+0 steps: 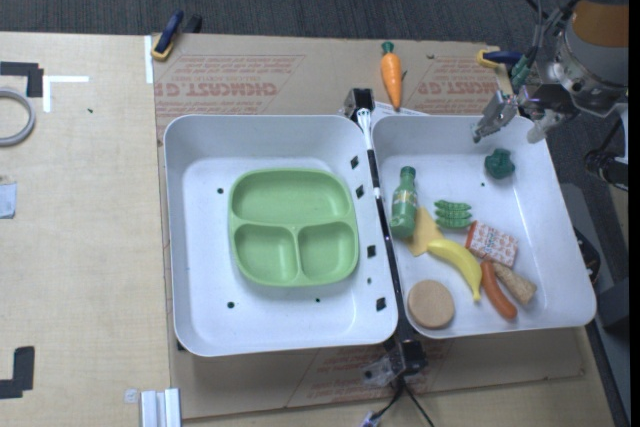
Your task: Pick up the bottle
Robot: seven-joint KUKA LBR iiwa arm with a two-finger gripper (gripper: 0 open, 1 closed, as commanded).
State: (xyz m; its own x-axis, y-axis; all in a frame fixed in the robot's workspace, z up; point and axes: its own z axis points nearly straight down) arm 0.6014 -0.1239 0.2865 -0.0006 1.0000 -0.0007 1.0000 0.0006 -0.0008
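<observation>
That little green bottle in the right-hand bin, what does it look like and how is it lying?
The bottle is small and green, plastic by its sheen, with a narrow neck, a green cap and a paler label band round its body. It lies in the right bin, near that bin's left wall, with its cap pointing toward the far edge. Its lower end meets the yellow wedge-shaped piece beside the banana; whether they truly touch is unclear. Nothing grips it: the gripper hangs over the bin's far right corner, well apart.

My arm (600, 25) is grey with an orange band, black and yellow cables looping above, and a metallic two-finger gripper (515, 115).
</observation>
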